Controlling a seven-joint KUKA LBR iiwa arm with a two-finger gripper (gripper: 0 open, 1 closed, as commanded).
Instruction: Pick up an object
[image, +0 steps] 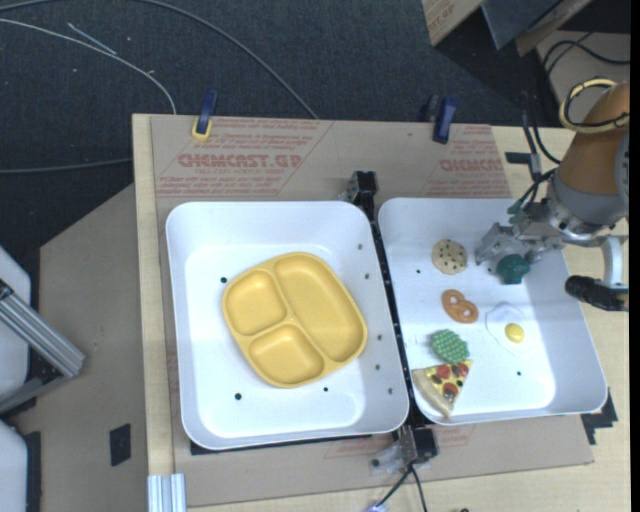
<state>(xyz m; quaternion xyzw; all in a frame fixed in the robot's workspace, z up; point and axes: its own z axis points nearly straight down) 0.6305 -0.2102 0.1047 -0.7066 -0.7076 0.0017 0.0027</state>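
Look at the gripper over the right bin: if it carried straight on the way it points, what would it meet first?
The gripper points down at the teal object right under its tip, so it would probably meet that first, then the right bin's floor. Depth is hard to judge from above.

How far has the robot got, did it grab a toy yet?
Nothing looks picked up yet. The gripper is low in the right bin, right by a small teal object, so reaching looks under way. Whether it has hold is unclear. Lifting is still left. The cookie, pretzel and pizza slice lie untouched.
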